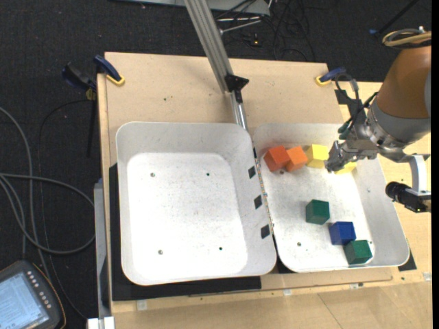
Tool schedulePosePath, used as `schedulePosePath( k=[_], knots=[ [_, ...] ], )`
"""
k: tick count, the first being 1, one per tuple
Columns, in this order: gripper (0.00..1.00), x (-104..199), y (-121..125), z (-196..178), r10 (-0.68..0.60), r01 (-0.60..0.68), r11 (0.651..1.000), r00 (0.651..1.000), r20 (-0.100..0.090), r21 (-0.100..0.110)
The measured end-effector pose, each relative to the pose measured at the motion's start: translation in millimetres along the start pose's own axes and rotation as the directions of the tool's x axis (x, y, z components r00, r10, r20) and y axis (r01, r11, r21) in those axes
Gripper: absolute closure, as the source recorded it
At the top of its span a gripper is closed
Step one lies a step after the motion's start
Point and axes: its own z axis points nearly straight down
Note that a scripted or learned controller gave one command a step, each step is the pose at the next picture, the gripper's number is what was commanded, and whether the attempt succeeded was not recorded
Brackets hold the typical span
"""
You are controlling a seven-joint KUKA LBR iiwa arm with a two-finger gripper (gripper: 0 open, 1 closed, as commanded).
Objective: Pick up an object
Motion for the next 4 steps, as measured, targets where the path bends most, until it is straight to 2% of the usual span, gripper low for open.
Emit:
schedulePosePath(
  k=[1,2,4],
  knots=[
    [1.0,-10.2,1.1,-57.1,0.001,-0.001,1.0,1.0,0.001,-0.001],
    [1.0,42.3,16.7,-40.3,-0.005,0.005,1.0,1.0,-0.003,0.006],
    [1.0,157.5,42.5,-46.1,-0.007,0.007,1.0,1.0,-0.003,0.003]
  ],
)
